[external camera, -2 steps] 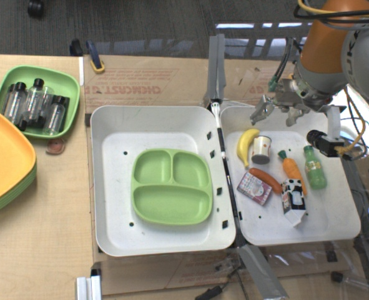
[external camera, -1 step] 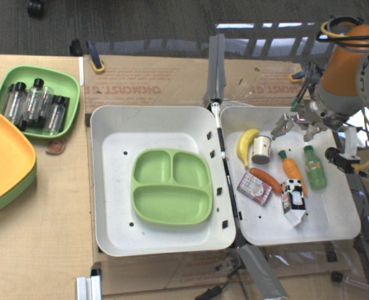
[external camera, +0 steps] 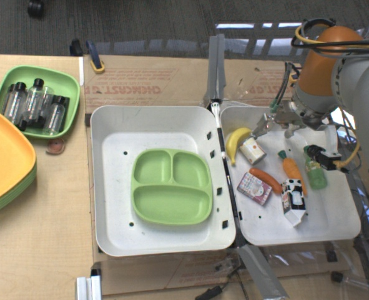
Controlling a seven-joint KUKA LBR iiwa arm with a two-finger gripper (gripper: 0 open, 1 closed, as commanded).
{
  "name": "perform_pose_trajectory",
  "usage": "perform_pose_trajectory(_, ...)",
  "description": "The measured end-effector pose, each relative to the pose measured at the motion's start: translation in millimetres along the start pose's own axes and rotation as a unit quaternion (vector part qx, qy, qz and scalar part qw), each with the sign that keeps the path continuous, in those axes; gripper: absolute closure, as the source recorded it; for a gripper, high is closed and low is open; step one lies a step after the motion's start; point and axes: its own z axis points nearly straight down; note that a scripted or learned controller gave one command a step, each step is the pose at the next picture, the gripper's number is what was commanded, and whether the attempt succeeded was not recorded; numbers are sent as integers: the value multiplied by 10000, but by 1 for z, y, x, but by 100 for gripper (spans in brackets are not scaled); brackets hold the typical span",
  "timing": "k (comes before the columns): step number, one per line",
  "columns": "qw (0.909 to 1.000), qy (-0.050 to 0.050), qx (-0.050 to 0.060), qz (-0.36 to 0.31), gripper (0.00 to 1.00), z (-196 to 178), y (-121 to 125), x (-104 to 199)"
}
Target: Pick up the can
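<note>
While nothing on the left of the table point(external camera: 53, 230) bears on the task, it explains the layout. A stack of orange plates point(external camera: 3, 167) sits at the 9 o'clock edge of the camera view. A green tray point(external camera: 68, 92) at 10 o'clock holds small dark-capped bottles point(external camera: 34, 105), apparently kept in reserve outside the work area.

The left bin point(external camera: 106, 186) carries a green divided plate point(external camera: 172, 187) lying flat near its middle, well apart from the arm.

Everything loose is in the right bin point(external camera: 334, 227). A banana point(external camera: 235, 141) and a small box point(external camera: 251, 149) lie at its 10 o'clock. A pink packet point(external camera: 255, 187) and an orange carrot-like piece point(external camera: 268, 178) are near the centre, and a small carton point(external camera: 293, 199) lies on its side toward 5 o'clock.

The green cylinder point(external camera: 318, 177) at the bin's 3 o'clock is most likely the can. It is just beside a short orange piece point(external camera: 290, 167) and close to the bin's right wall.

The end effector point(external camera: 283, 124) hangs over the bin's 12 o'clock edge, apart from the can. Whether it is open or closed cannot be told at this slant, and nothing is seen in its grip. The pick therefore looks not yet done. The wall and the close neighbours could crowd a grasp.
</note>
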Motion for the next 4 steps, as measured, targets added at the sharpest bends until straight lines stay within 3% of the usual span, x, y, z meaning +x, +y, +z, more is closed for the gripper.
perform_pose_trajectory(1,9993,76,25,-374,0,3,-1,-74)
perform_pose_trajectory(2,9993,45,-16,-379,0,3,-28,-75)
perform_pose_trajectory(4,9999,1,-9,-163,0,4,-19,-53)
